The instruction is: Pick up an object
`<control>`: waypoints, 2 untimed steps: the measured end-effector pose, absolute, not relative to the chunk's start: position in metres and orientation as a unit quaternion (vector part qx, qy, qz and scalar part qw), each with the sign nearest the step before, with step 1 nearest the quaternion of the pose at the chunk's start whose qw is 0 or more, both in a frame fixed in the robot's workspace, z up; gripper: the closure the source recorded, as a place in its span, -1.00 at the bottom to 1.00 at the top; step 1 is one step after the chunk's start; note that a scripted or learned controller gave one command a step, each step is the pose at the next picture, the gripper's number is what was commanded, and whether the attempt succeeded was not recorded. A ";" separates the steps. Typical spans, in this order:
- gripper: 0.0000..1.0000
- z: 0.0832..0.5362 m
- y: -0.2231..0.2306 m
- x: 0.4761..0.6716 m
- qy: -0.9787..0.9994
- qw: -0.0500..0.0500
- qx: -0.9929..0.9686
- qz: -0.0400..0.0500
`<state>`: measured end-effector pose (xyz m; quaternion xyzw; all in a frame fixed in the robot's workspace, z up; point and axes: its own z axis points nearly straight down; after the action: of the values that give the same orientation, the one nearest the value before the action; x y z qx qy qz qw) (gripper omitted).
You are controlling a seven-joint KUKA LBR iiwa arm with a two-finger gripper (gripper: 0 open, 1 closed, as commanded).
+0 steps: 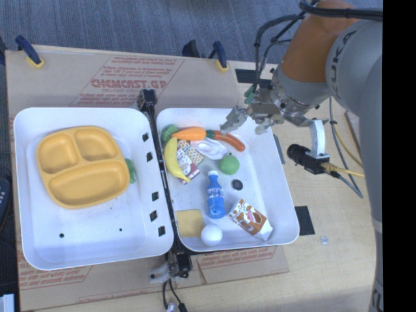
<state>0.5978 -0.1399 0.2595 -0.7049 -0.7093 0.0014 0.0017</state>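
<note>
My gripper (249, 123) hangs over the back right corner of the right bin (281, 174). Its fingers (233, 119) are spread open with nothing between them. Just below and left of it lie a red-orange chili (231, 142) and a carrot (191, 134). Further forward in the same bin are a banana (170, 161), a snack packet (189, 160), a green ball (229, 165), a blue bottle (216, 194), a small brown-and-white carton (250, 218), a white ball (211, 234) and a yellow sponge (189, 222).
The left bin (26, 233) holds a yellow divided tray (83, 166) with a green item (132, 171) at its right edge. Black clips run along the divider (156, 174) between the bins. Cables and a black fitting (305, 158) sit right of the right bin.
</note>
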 end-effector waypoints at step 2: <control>-1.00 0.091 -0.116 0.536 -0.813 0.003 -0.582 0.001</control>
<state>0.5360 -0.1157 0.0910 -0.5816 -0.8135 0.0009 0.0026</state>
